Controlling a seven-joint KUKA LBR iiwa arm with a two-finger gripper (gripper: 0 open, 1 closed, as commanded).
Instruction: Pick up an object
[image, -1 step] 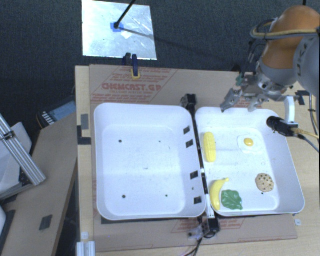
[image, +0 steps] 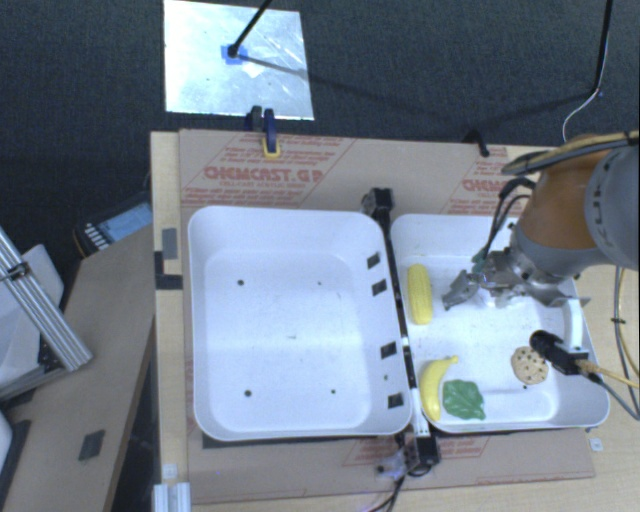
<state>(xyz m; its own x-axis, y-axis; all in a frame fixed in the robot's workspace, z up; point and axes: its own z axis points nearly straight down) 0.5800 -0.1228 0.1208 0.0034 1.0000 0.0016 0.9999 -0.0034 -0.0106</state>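
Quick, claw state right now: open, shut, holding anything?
Claw: cannot be told; it hangs over the right bin, beside the corn.

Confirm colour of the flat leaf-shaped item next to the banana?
Green. The leaf-shaped piece shows in the camera view, against the banana.

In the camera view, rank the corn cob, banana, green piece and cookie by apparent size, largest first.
1. Corn cob and banana: look alike in size, so no ranking between them.
2. Green piece.
3. Cookie, slightly smaller, partly covered by a black part.
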